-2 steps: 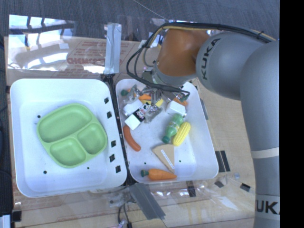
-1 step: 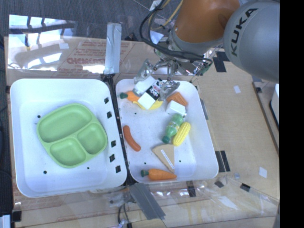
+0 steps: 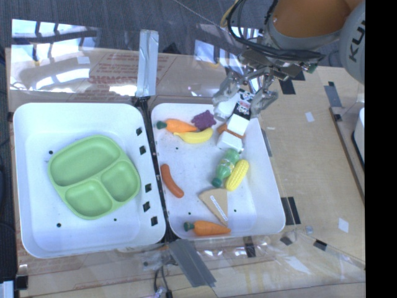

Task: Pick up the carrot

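Lying nearest to the camera, a carrot [image 3: 209,228] rested at the front edge of the right bin [image 3: 268,191], with its green top pointing to the left. Just behind it was a tan wedge [image 3: 215,204]. A sausage [image 3: 172,180] lay to the left of the wedge, near the bin's left wall. Further back, a corn cob [image 3: 237,174] and a green bottle [image 3: 225,168] lay side by side, touching each other. Behind them a white block [image 3: 233,132] stood close to the right wall.

In the far part of this bin a banana [image 3: 196,136] lay across, and a second carrot [image 3: 177,126] was just behind it, with a purple piece [image 3: 203,118] beside it on the right.

The left bin [image 3: 31,185] held a green plate [image 3: 94,176] with three compartments.

The gripper [image 3: 245,104] hung above the far right corner of the right bin, over the white block, well apart from the near carrot. Its fingers [image 3: 224,101] were spread apart and nothing was between them. Above it, the orange band [image 3: 313,5] of the arm was seen at the top of the view.
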{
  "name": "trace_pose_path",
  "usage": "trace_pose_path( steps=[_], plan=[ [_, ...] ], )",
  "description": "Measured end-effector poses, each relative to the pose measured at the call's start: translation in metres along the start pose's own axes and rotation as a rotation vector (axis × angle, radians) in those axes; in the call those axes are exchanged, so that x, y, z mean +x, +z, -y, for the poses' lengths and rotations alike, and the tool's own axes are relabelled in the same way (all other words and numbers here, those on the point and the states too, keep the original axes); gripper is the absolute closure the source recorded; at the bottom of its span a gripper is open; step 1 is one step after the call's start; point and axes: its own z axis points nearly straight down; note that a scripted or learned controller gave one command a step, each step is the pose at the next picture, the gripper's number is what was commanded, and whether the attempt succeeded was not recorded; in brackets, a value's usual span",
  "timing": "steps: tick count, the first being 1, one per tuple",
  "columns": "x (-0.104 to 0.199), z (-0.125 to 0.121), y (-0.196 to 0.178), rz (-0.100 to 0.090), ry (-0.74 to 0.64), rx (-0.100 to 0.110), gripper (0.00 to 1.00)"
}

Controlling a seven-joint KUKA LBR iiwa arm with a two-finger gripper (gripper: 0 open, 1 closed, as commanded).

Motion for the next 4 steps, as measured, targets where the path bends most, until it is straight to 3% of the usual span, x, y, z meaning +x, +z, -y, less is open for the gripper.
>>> trace_pose_path(
  steps=[1,2,3,4],
  plan=[
    [0.064,0.026,-0.028,-0.002,-0.037,-0.001,1.00],
    [0.064,0.023,0.098,-0.002,0.076,-0.017,1.00],
    [0.064,0.027,0.048,0.000,0.102,-0.001,1.00],
    [0.063,0.026,0.044,0.000,0.046,-0.003,1.00]
  ],
)
